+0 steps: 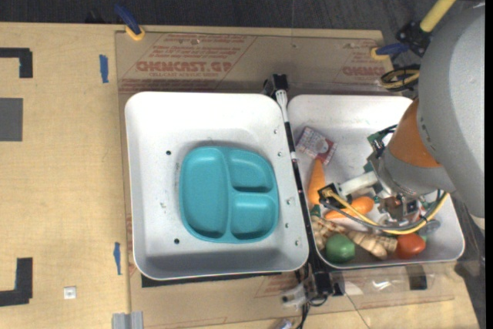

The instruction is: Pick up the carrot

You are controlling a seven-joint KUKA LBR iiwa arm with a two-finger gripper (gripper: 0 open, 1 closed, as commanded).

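Claw point(350, 200) hangs low in the right bin point(350, 110), lower right of frame; whether it grips anything I cannot tell. Carrot point(316, 177) lies beside it against the bin's left wall, apparently not lifted.

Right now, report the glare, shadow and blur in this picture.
Camera view: even light, soft glare on the left bin; the arm is a blurred grey mass shading the right bin; carrot sharp enough to make out; gripper lost in clutter.

teal divided plate point(229, 193), green fruit point(340, 248), tomato point(410, 245)
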